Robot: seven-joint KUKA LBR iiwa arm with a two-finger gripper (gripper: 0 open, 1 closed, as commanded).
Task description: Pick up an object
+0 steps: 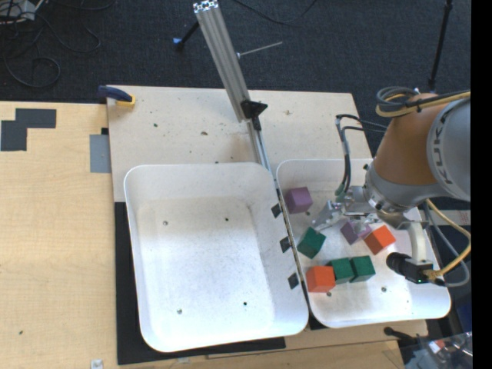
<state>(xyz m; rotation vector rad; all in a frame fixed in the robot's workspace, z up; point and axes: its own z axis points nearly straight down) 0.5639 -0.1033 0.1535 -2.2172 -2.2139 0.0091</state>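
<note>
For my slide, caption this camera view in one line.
Grey KUKA arm's gripper poised over small purple, green and orange cubes in the right white bin, beside the left white bin.

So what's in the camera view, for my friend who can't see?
A grey and orange robot arm's end effector hangs low over the right white bin, which holds purple, green and orange blocks. The left white bin sits beside it.

The shallow white bin at lower left (146, 206) offers open floor throughout. In the shallow white bin at right (438, 306), small green (311, 243), orange (320, 278) and purple (298, 199) foam cubes crowd the middle (the lower right corner stays free), and the slanted aluminium post (225, 60) bars the upper divide.
</note>
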